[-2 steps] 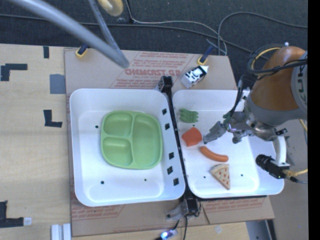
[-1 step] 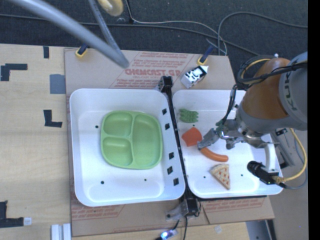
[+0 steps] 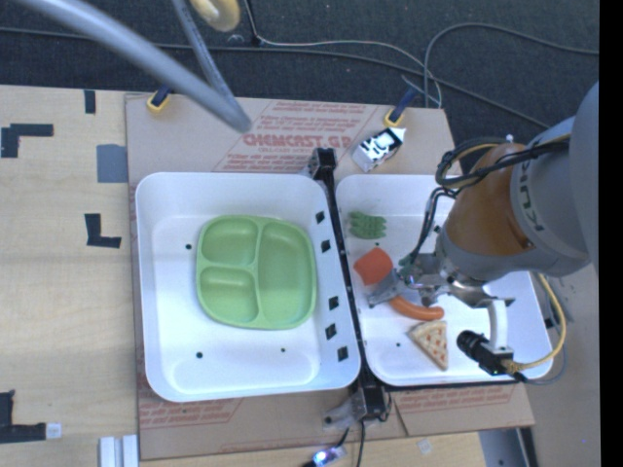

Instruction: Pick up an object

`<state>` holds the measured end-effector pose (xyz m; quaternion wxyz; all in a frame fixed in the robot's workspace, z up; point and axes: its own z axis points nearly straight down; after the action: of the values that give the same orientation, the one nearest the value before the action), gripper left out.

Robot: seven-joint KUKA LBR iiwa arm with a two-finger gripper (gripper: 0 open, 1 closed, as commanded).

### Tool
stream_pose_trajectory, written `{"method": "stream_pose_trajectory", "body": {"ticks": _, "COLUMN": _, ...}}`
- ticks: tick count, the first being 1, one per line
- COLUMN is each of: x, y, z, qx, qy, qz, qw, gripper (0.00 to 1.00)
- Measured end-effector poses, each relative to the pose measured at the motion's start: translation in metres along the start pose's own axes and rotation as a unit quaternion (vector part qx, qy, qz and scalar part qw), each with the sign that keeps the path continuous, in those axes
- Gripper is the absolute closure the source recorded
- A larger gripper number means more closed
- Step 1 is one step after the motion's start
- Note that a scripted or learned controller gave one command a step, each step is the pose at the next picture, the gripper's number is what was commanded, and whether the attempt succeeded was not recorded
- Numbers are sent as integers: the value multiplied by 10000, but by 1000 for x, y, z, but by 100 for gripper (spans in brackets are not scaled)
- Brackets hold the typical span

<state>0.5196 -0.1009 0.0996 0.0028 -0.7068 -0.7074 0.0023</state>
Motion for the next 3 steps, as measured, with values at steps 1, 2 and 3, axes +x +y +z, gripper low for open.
{"method": "stream_pose_trajectory", "body": {"ticks": 1, "x": 0, "y": 0, "z": 15, "qx": -27, "qy": -7, "qz": 0, "qw": 10000, "gripper": 0}}
{"method": "stream_pose_trajectory", "body": {"ticks": 2, "x": 0, "y": 1, "z": 4, "qx": -40, "qy": -13, "qz": -2, "qw": 10000, "gripper": 100}}
{"method": "stream_pose_trajectory", "body": {"ticks": 3, "x": 3, "y": -9, "z": -50, "qx": -44, "qy": -3, "qz": -2, "qw": 10000, "gripper": 100}}
